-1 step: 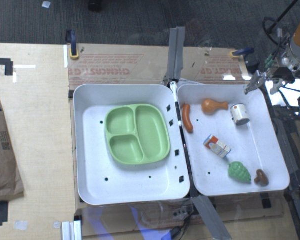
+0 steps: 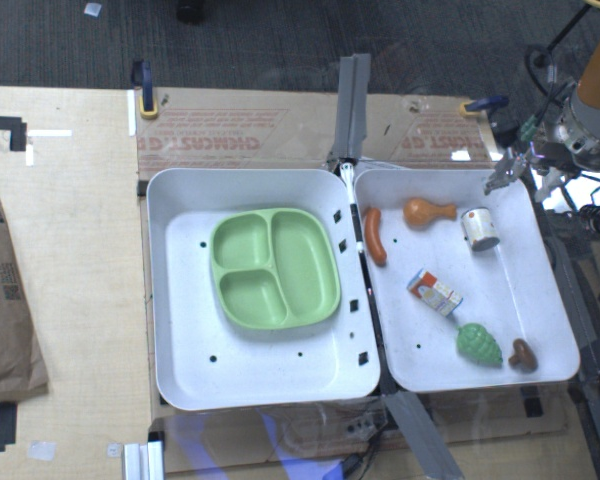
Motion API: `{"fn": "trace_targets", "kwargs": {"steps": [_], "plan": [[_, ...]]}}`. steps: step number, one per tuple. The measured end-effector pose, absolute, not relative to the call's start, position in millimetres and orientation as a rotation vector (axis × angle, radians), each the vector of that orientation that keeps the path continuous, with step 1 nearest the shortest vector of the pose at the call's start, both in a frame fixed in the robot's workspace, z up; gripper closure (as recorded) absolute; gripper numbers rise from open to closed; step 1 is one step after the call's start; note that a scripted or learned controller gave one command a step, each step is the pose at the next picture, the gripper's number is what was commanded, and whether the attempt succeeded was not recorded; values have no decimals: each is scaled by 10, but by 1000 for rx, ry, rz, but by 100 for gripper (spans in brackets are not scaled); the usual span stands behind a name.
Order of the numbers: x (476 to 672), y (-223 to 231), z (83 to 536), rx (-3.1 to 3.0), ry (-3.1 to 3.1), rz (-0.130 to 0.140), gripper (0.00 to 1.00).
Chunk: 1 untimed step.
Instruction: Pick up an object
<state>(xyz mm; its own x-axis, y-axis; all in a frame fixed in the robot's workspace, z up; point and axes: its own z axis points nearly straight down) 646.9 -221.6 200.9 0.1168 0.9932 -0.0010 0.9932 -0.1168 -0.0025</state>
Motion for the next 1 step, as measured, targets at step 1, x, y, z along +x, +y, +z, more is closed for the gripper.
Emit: {"fn": "trace_targets", "kwargs": {"steps": [1], "plan": [[6540, -2064, 990, -2484, -1911, 1, 0]]}}
